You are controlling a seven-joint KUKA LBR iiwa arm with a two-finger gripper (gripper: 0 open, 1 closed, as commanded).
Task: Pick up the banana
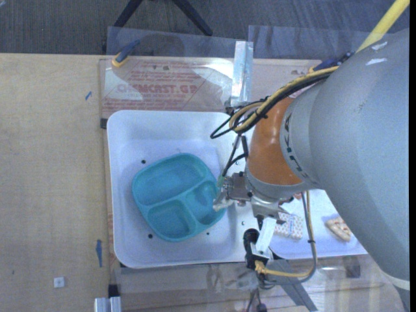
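Note:
My gripper point(221, 199) hangs below the orange wrist band, at the right edge of the left bin point(123, 174). Its metal tip sits just over the right rim of a teal divided plate point(174, 197) that lies in that bin. The big grey arm covers most of the right bin point(318, 210). I see nothing yellow like a banana in the parts of the bins that show.
A patterned small packet point(290, 227) and a tan biscuit-like piece point(338, 228) lie in the right bin below the arm. A clear plastic sheet with red lettering point(166, 86) lies behind the left bin. Wooden bench top stretches to the left.

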